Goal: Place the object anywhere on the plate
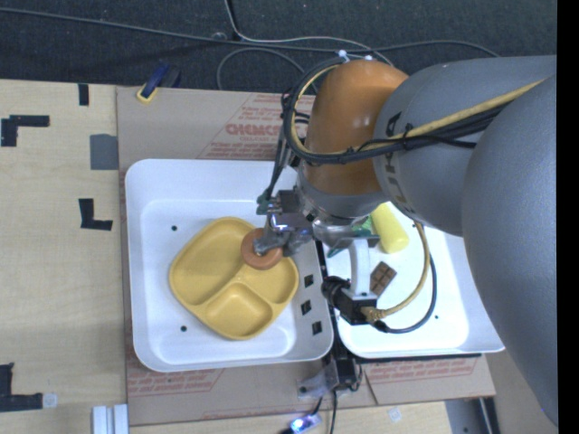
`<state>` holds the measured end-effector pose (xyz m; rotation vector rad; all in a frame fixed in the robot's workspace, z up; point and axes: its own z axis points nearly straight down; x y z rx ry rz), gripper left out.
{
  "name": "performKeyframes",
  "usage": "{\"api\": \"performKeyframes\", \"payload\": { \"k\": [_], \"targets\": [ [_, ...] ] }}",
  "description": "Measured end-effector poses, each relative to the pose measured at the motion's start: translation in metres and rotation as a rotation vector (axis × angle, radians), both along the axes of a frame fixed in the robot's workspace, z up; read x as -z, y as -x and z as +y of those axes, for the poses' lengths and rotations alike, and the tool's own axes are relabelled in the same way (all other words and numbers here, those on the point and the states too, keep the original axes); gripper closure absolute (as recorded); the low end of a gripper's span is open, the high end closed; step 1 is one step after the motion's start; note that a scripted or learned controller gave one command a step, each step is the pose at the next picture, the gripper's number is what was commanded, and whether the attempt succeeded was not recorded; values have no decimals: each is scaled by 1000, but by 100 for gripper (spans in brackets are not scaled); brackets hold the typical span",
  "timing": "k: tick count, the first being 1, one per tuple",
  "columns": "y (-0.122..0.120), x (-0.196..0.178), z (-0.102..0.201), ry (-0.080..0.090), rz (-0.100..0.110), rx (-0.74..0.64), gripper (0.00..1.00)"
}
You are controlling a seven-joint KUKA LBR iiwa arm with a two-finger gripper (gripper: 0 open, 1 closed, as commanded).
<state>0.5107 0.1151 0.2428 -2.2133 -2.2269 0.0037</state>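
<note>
The left bin is holding a yellow plate, a divided dish lying flat and turned at a slant, so its partition ridges are running diagonally across it. It is sitting there as the target, with most of its surface open to the camera and free to receive something.

At about two o'clock on the plate, right at its rim, a small brown ring-shaped object, looking like a doughnut, is resting over the dish's edge. The gripper is hanging directly above it, its metal tip touching or nearly touching the ring. I cannot tell whether the hand is clenched on the ring or has let it go, because the wrist is hiding the contact. My judgement is that the placement is either just finishing or about to finish, since the ring is already lying within the plate's outline.

Further right, the arm's orange band and grey body are covering much of the right bin, reaching over the divider so the tool can work above the left one. In the right bin, a yellow block is lying at twelve o'clock from a small brown chocolate-like piece; both look like spare items waiting there.
</note>
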Motion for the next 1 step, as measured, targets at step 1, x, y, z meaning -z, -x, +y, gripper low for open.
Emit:
{"api": "performKeyframes", "payload": {
  "k": [1],
  "targets": [
    [-11,13,61,-1,0,-1,100]
  ]
}}
